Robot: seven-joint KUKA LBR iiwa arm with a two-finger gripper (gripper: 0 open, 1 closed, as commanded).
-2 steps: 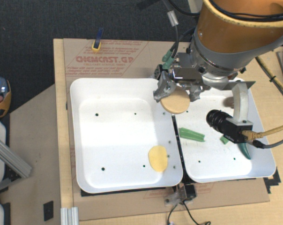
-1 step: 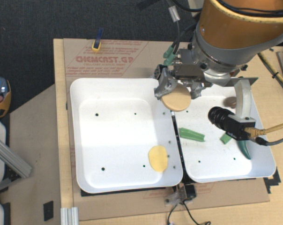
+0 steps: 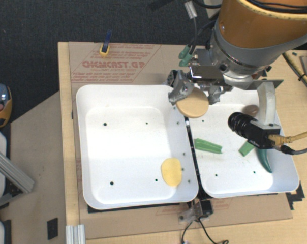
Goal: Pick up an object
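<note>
Tan disc (image 3: 193, 108): seen clamped between the fingers of the gripper (image 3: 194, 96), over the seam of the two bins, at 12 o'clock of that seam. It is judged light, stiff and flat, with faces possibly slick. It is best taken across the rim at opposite edges, as appears done here. A tilt or slip is to be watched for.

Left bin (image 3: 87, 136): yellow oval (image 3: 171, 172) noted at 5 o'clock.

Right bin (image 3: 285, 179): green strip (image 3: 208, 146) at 9 o'clock, second green piece (image 3: 246, 148) near centre, dark green pod (image 3: 266, 160) at 4 o'clock.
</note>
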